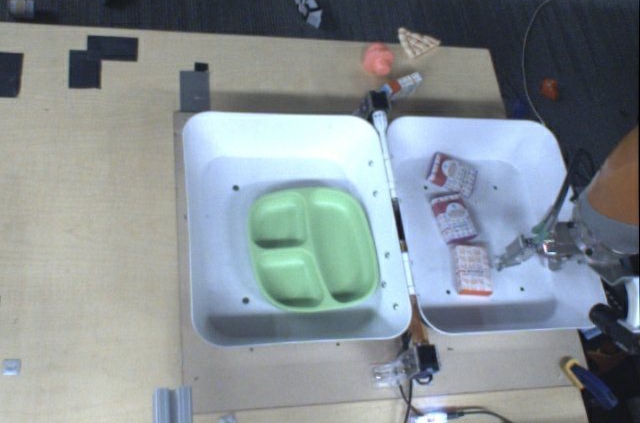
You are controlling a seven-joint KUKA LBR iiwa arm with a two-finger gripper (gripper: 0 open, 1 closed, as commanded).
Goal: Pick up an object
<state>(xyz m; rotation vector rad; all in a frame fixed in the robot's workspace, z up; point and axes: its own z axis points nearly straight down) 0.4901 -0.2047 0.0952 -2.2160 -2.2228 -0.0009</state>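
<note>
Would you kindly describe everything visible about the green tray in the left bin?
The green tray is a pale green, smooth, plastic-looking dish with rounded corners and three compartments: two smaller ones on its left side and one long one on the right. It lies flat, open side up and slightly rotated, on the floor of the left bin, near its middle, touching nothing else.

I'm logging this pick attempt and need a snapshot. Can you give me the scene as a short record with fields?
left bin: holds a green divided tray
right bin: holds three small red-and-white packets in a rough row
gripper: inside the right bin, just right of the nearest packet, nothing seen between its fingers
bench beyond the bins: pink ball, pizza-slice toy
task state: no object lifted yet
</note>
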